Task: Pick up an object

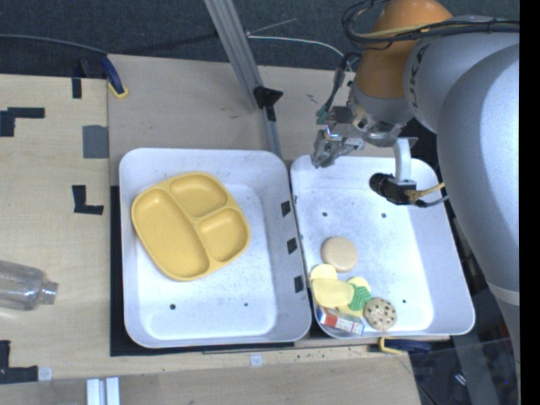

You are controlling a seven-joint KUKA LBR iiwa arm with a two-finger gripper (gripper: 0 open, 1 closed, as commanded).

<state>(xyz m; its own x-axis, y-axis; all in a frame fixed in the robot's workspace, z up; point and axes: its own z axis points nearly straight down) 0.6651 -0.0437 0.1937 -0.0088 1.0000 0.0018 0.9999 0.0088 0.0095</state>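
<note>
The gripper (state cannot be told) is best lowered squarely toward the round biscuit at six o'clock.

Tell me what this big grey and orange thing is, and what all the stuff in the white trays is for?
The big grey and orange thing is a robot arm. It reaches in from the right, and the camera looks down on it from above the bench. At its tip is a gripper, a small metal hand with two fingers, hanging over the top corner of the right bin. I see nothing between its fingers. The left bin holds a yellow plate split into three sections. In the right bin lies a little pile of toy food: a round beige piece, yellow pieces and a chocolate-chip cookie. A clear bottle lies on the bench at the left. The robot's job is to pick one thing up.
</note>
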